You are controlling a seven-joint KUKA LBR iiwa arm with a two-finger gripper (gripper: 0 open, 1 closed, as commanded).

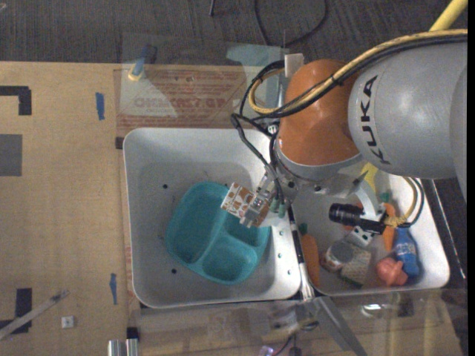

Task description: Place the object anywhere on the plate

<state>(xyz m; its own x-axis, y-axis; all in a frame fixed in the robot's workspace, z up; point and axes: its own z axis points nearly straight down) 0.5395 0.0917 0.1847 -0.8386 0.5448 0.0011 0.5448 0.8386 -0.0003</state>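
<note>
Gripper clenched on patterned card-like object, hanging tilted over teal plate's upper right rim, plate directly below.

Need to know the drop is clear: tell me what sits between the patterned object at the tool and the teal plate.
Nothing visible. The orange-and-white patterned object sits at the tool, already over the upper right rim of the teal divided plate in the left bin. The plate's visible compartments look bare.
</note>
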